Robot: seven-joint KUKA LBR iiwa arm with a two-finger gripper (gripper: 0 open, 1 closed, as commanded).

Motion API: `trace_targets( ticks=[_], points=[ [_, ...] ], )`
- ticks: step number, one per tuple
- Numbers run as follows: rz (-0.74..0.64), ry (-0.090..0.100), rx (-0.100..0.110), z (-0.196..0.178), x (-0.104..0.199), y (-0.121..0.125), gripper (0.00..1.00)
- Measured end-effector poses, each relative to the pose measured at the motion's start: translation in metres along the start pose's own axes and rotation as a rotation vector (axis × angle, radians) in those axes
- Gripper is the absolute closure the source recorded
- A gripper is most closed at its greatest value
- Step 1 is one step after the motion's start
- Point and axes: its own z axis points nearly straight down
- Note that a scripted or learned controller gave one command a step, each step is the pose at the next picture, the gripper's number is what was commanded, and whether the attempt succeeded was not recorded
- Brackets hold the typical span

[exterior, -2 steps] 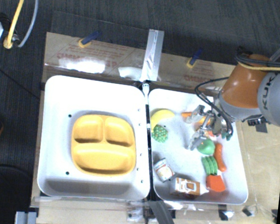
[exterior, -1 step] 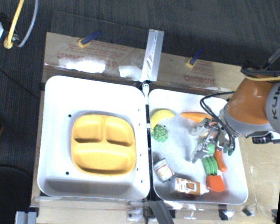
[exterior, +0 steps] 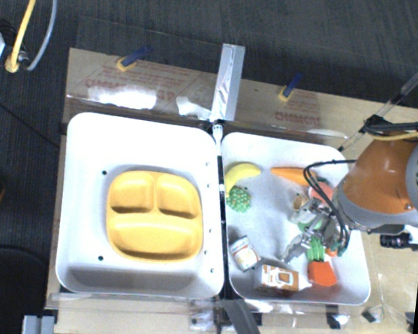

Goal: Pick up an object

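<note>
The left bin [exterior: 78, 184] holds a yellow divided tray [exterior: 155, 215]. The right bin [exterior: 345, 292] holds a lemon [exterior: 240, 173], a green bumpy ball [exterior: 239, 198], a carrot [exterior: 292, 176], a small can [exterior: 244, 254], a carton [exterior: 283, 279] and an orange block [exterior: 322, 273]. Both sit on a wooden bench [exterior: 386, 328] above dark carpet [exterior: 213, 12]. The gripper [exterior: 307, 241] hangs low by the block, its fingers parted around nothing.

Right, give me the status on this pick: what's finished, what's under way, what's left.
Finished: the arm has reached into the right-hand white bin. Under way: its hand is low among the clutter, beside a small orange block with a green top. I see nothing clearly between its fingers. Left: grasp and lift something. The yellow lemon-like fruit, green knobbly ball and small brown-and-white carton lie on the bin floor. The yellow divided tray sits in the left bin.
</note>
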Motion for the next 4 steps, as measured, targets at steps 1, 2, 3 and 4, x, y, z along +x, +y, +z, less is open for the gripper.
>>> trace_targets(
  ticks=[1,2,3,4],
  points=[
    [-0.023,0.003,0.001,0.003,-0.065,0.049,0.0],
    [0.094,0.004,0.002,0.001,-0.013,0.058,0.0],
    [0.106,-0.011,-0.002,-0.003,0.047,0.028,0.0],
    [0.04,0.015,0.005,-0.001,-0.04,-0.006,0.0]
  ],
)
